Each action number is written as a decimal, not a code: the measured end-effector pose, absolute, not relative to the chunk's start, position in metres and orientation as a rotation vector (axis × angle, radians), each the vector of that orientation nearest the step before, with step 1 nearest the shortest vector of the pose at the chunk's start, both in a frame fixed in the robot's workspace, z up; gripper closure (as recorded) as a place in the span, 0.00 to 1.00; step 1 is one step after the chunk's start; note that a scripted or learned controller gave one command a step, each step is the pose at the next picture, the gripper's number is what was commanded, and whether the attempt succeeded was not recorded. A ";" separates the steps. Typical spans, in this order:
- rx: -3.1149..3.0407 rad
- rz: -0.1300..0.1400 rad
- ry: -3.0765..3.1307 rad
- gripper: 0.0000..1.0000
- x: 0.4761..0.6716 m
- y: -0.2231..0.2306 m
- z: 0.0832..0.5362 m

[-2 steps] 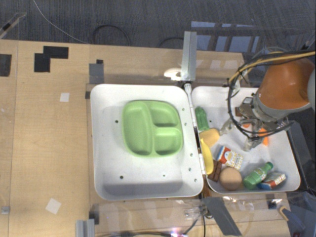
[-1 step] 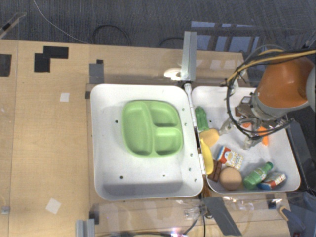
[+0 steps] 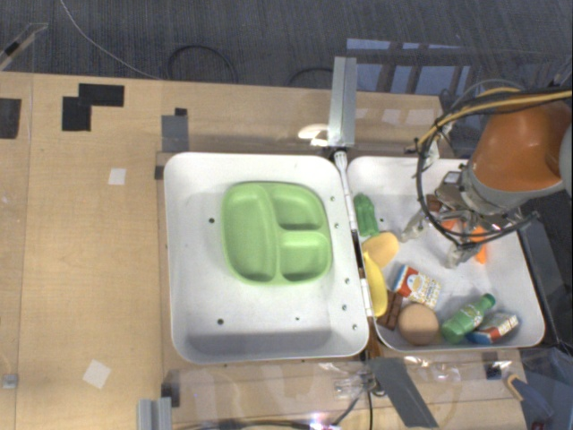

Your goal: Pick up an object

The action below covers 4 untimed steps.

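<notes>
My gripper hangs low over the middle of the right bin, below the orange band of the arm. Its two fingers are spread open with bare bin floor between them. A small orange piece lies just right of the gripper. A red and white carton lies in front of it. Along the bin's left wall lie a green pickle-like piece, a yellow lump and a banana. At the front sit a brown round object, a green bottle and a blue and red item.
The left bin holds a green divided plate near its middle. A metal post rises behind the divider between the bins. Cables loop around the arm's wrist at the back of the right bin.
</notes>
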<state>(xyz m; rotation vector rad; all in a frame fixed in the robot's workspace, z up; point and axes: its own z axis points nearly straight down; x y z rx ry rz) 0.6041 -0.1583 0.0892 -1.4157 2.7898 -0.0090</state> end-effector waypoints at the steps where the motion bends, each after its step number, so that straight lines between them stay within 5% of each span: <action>1: -1.270 -0.012 2.856 0.00 0.590 -0.118 0.090; 2: -1.575 -0.008 2.705 0.00 0.639 -0.147 0.126; 3: -1.433 -0.010 2.783 0.00 0.607 -0.192 0.089; 4: -1.471 -0.013 2.761 0.00 0.590 -0.180 0.090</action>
